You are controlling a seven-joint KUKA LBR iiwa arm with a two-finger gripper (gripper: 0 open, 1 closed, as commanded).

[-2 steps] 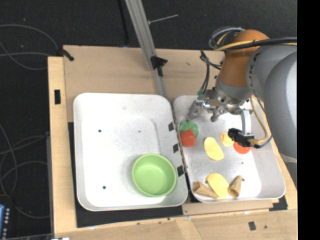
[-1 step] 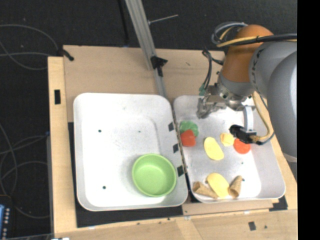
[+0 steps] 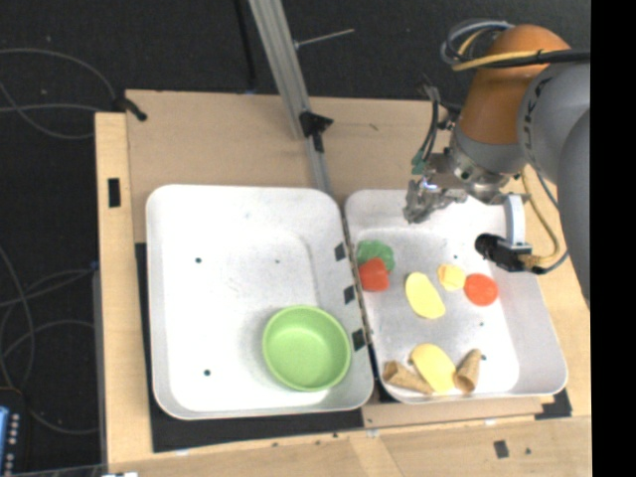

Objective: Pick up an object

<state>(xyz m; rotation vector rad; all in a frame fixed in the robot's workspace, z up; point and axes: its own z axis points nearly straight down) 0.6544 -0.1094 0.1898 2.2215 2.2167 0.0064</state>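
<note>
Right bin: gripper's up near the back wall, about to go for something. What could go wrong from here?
1. The gripper sits by the right bin's far rim; a descent here may meet only bare floor.
2. The red piece touches the green piece against the left wall, so the fingers could catch both or the wall.
3. The cones flank the yellow piece tightly, crowding any grasp.

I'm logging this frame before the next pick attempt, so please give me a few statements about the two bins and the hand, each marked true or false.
1. The green bowl sits in the left bin. True.
2. The hand hangs over the left bin. False: it is over the far edge of the right bin.
3. The hand holds the yellow piece. False: that piece lies on the bin floor, apart from the hand.
4. A red round item lies in the right bin. True.
5. The left bin holds several toy foods. False: they lie in the right bin.
</note>
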